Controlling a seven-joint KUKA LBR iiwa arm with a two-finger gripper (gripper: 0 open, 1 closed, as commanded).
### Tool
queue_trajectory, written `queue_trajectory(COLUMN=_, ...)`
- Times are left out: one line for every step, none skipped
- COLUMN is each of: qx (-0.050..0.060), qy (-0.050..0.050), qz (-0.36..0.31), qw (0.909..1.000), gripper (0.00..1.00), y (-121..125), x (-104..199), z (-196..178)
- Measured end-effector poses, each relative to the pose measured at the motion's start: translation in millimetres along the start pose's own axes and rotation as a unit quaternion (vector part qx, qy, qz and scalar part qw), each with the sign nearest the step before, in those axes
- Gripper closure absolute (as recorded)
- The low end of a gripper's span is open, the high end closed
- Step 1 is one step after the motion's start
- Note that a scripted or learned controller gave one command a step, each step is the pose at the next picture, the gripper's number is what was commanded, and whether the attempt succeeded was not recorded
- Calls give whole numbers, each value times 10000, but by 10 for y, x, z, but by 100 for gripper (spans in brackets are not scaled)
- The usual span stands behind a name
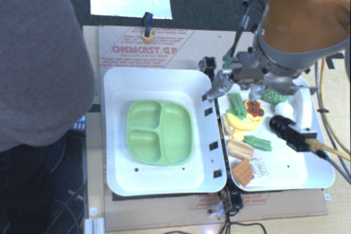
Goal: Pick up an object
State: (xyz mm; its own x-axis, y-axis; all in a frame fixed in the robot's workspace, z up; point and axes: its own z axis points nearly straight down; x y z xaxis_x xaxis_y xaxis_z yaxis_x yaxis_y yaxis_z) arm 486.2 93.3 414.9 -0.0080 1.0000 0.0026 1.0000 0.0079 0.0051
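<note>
Grey cloth-covered bulk (38, 46) looms closest on the left. Over the right white bin (312, 172), the gripper (249, 82) hovers above crowded toy food; jaw spread I cannot tell. Yellow plastic banana (241, 122) touches its neighbours, risking a botched grab.

Probably a robotics lab: bench (164, 46), white bins (118, 118), cabling (329, 118).
</note>
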Motion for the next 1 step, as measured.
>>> queue_trajectory(qx=-6, qy=-7, qz=0, qw=10000, gripper=100, y=16, x=-21, z=-97)
